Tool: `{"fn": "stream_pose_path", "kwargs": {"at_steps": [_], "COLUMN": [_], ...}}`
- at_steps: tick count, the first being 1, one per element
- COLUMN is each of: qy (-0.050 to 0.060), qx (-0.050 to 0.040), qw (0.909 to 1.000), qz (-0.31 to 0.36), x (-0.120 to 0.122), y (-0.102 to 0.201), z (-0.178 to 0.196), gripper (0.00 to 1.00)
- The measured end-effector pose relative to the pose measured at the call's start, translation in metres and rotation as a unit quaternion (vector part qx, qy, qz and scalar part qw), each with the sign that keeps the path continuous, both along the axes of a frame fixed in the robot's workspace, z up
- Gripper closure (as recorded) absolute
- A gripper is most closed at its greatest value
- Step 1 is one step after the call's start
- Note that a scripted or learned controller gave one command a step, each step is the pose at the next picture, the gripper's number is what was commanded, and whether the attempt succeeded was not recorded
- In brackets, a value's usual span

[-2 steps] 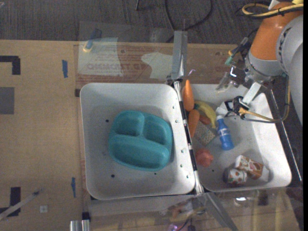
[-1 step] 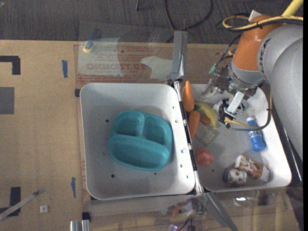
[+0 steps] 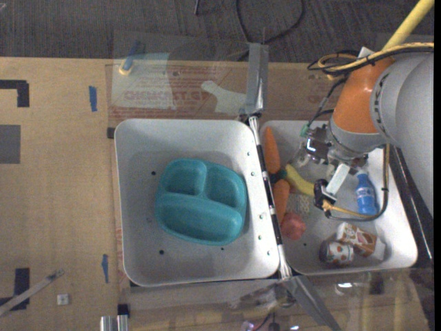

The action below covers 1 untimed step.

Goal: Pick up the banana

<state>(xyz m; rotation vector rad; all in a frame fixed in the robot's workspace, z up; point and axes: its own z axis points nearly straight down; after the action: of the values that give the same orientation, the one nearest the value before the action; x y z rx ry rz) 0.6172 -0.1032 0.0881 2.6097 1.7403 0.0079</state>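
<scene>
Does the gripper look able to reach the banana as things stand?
Probably yes: the gripper hangs just beside the banana, whose visible top is bare, though a carrot lies close by.

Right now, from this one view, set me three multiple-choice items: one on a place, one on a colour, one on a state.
1. The banana lies in: A the left bin; B the right bin; C a bare spot on the bench.
2. The divided tray is: A teal; B red; C yellow.
3. The banana is: A lying flat; B standing on end; C cut in slices.

Key: B, it sits beside a carrot in that bin; A, its whole surface is teal; A, it rests whole along the bin's floor.
</scene>
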Motion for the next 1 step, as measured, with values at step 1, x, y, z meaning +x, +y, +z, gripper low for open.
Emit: {"fn": "stream_pose_path", "kwargs": {"at_steps": [1], "qy": [0.0], "qx": [0.0009], "qw": [0.9993], "qz": [-0.038], "x": [-0.0373], "y": [0.0052], "z": [0.0006], "gripper": [0.0]}}
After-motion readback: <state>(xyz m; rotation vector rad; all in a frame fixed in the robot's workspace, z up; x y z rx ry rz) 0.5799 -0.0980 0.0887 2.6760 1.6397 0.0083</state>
